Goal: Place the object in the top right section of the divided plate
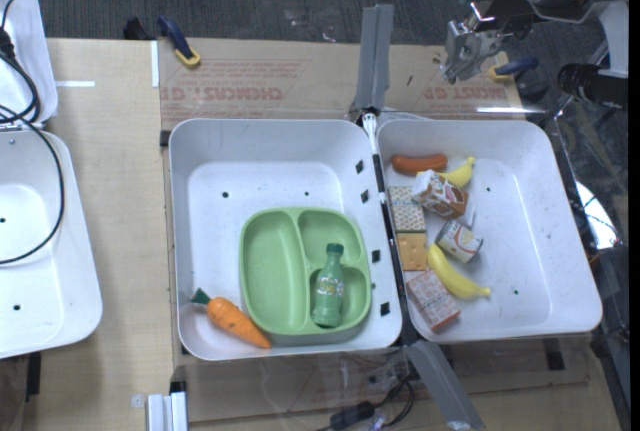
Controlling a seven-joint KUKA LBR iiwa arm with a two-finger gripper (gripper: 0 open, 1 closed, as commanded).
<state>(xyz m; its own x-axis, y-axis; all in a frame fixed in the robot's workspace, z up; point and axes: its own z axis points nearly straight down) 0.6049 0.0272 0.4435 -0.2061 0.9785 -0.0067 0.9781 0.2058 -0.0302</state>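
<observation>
A green divided plate [262, 269] lies in the left bin [200, 179]. A small green bottle [329, 285] lies in the plate's right side, mostly toward its lower half. My gripper [466, 59] hangs high above the bench, behind the back rim of the right bin [545, 219]. It is open with nothing between its fingers, far from the plate and the bottle.
An orange carrot [232, 317] lies in the left bin by the plate's lower-left edge. The right bin holds a sausage [419, 162], two bananas [456, 274], small cartons [441, 194] and crackers [407, 214] along its left half. A grey divider post [375, 59] stands between the bins at the back.
</observation>
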